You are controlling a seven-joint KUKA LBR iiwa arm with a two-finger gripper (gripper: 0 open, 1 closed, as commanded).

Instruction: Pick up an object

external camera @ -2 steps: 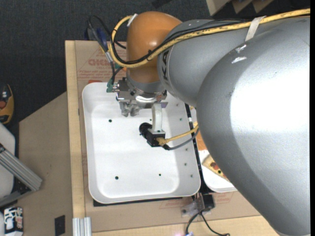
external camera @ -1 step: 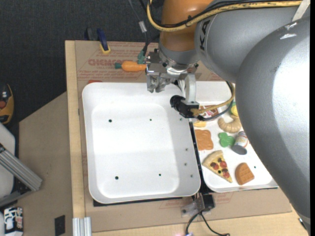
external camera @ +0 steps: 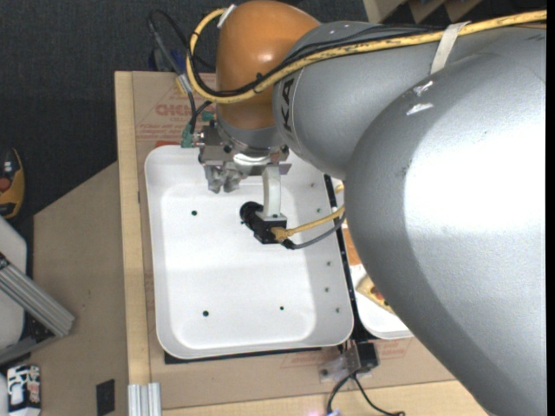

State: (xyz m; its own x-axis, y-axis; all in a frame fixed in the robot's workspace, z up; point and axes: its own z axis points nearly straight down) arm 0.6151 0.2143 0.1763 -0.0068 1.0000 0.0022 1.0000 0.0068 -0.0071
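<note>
Pale desk (external camera: pixel 132 232) carries two white bins; the grey arm (external camera: pixel 416 146) reaches in from the right and bends down, its hand (external camera: pixel 224 180) low over the far end of the left bin (external camera: pixel 173 319), apart or together I cannot tell. A tan object (external camera: pixel 375 291) lies in the right bin (external camera: pixel 381 323), mostly under the arm

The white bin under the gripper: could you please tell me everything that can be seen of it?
The white bin is shallow, with rounded corners and a raised rim, and looks like smooth, slightly glossy plastic. Small dark dots mark its floor and side wall. It lies flat on the tan bench board, beside the second bin, which the arm mostly hides. The gripper is over its far end; whether it touches the floor cannot be told.
</note>
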